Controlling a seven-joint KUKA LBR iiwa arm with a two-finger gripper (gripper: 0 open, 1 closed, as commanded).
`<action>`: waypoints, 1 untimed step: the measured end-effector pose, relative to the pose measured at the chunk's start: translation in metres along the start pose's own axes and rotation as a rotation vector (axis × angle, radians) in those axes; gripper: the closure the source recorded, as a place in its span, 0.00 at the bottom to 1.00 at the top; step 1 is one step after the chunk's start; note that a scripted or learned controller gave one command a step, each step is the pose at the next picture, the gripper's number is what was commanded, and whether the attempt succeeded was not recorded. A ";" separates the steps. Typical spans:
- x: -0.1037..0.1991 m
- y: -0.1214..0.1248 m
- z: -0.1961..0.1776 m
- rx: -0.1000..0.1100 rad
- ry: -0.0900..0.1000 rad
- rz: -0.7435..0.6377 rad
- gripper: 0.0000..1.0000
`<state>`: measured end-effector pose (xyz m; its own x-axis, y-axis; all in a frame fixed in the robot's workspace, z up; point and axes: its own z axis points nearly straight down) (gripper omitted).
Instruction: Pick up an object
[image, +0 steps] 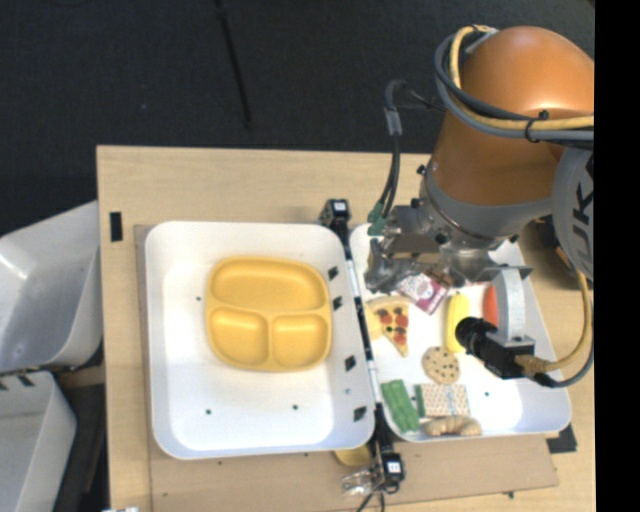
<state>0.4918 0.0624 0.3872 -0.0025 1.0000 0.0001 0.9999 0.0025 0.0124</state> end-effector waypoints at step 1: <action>-0.040 -0.001 0.009 0.015 -0.003 0.005 1.00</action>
<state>0.4906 0.0220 0.3777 0.0021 1.0000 -0.0024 1.0000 -0.0021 -0.0026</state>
